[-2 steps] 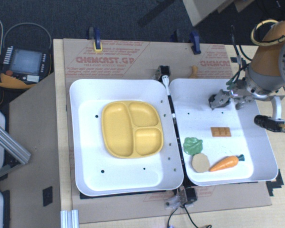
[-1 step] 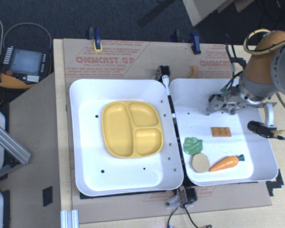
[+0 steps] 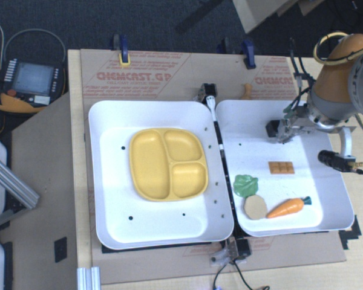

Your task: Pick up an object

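The right bin (image 3: 254, 125) holds a brown waffle-like biscuit (image 3: 281, 168), a green leafy piece (image 3: 246, 185), a round tan cookie (image 3: 255, 207) and an orange carrot (image 3: 288, 207) with a green top. My gripper (image 3: 282, 130) hangs over the bin's upper right part, above and apart from the biscuit. The arm's orange band (image 3: 339, 71) and grey wrist rise behind it on the right. Nothing shows between the fingers.
The left bin (image 3: 109, 162) carries a yellow three-compartment plate (image 3: 167, 163). A black divider rail (image 3: 216, 138) runs between the bins. Blue clamps (image 3: 124, 48) hold the cardboard-covered bench at the back. A small screen device (image 3: 30, 80) sits at far left.
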### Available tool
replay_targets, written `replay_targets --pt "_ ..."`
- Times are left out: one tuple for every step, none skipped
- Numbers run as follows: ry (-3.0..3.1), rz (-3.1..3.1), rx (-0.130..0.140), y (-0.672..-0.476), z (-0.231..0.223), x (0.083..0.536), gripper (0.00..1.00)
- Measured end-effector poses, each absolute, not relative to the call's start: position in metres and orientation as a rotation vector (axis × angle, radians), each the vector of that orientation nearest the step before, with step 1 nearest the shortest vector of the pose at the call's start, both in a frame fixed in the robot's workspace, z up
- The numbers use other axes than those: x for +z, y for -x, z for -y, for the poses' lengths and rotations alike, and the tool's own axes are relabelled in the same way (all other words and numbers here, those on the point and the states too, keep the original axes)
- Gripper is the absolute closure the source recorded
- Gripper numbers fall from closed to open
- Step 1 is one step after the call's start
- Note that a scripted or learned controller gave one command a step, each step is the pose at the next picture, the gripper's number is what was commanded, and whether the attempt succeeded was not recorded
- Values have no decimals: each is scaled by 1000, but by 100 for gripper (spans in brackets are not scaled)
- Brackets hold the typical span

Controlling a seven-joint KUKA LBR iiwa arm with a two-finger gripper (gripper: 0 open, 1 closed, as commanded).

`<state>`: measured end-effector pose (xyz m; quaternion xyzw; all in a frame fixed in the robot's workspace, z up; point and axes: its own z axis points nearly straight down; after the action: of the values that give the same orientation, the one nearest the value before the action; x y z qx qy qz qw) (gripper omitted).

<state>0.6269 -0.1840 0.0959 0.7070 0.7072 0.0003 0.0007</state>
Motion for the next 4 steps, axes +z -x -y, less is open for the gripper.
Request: replay_targets --pt "-2215 -2217 6 -629 182 161 100" --pt "-2215 -2217 5 -631 182 211 100" --pt "-2218 -2229 1 -624 127 208 100" --pt "-2218 -2229 -1 -612 75 203 100"
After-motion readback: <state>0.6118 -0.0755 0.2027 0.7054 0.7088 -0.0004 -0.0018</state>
